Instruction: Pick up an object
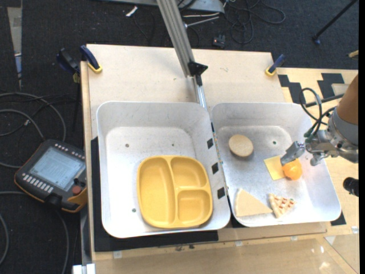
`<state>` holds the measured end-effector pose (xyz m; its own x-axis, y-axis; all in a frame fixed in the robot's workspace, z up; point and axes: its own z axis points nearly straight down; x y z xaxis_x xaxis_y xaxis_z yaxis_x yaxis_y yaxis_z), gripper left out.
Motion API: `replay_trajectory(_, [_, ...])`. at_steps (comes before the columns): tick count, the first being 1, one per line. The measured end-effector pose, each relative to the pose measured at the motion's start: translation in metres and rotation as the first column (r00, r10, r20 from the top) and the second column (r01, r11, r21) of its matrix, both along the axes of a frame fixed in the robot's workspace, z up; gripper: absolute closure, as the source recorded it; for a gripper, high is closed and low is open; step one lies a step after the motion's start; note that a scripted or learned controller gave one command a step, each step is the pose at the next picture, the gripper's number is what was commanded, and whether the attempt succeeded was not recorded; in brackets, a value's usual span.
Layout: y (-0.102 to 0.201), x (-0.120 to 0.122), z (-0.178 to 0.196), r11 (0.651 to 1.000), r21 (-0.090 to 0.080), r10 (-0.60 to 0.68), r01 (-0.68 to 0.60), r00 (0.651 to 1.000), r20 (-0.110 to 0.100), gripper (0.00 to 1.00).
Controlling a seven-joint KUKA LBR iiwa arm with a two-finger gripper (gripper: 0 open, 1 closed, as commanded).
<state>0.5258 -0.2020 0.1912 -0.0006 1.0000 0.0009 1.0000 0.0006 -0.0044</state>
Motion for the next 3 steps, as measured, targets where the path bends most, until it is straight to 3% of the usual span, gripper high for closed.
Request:
replay_trajectory(2, [0.003,-0.006,-0.096,1.0,-0.002,-0.001,0.001,1.0,0.006,0.0])
replay_trajectory(3, [0.004,-0.005,-0.085,1.0,-0.002,0.0,0.0,1.0,0.009,1.0])
